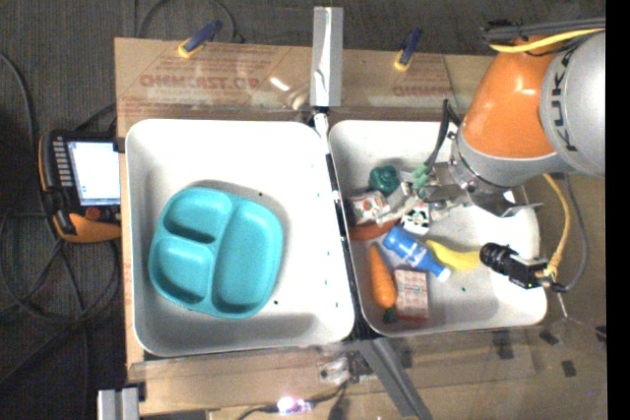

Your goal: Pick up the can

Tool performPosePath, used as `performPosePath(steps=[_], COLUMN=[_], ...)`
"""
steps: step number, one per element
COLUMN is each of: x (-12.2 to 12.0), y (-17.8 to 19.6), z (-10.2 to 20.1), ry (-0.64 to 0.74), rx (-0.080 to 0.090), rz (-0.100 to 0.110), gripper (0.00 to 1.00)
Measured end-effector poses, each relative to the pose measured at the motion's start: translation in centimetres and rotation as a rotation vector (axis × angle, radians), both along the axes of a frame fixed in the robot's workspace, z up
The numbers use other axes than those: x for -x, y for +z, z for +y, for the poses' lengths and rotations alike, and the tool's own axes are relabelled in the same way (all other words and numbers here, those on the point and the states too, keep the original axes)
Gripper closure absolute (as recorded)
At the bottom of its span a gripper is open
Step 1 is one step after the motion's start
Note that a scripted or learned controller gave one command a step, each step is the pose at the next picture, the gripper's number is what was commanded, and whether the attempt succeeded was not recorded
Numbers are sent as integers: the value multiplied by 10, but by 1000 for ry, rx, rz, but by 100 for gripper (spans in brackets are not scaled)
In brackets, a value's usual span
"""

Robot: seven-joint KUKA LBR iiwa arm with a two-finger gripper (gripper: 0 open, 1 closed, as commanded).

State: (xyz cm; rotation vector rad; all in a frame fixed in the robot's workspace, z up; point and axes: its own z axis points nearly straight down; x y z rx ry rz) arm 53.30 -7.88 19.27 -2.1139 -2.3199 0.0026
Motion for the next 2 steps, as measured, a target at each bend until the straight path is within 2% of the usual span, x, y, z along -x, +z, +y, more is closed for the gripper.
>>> performPosePath(steps=[1, 2], x=[-18, -76], y=[-99, -103], z=[-75, -112], ry=[113, 175], rx=[-1, 2], rz=[-6, -14], gripper=[0, 0])
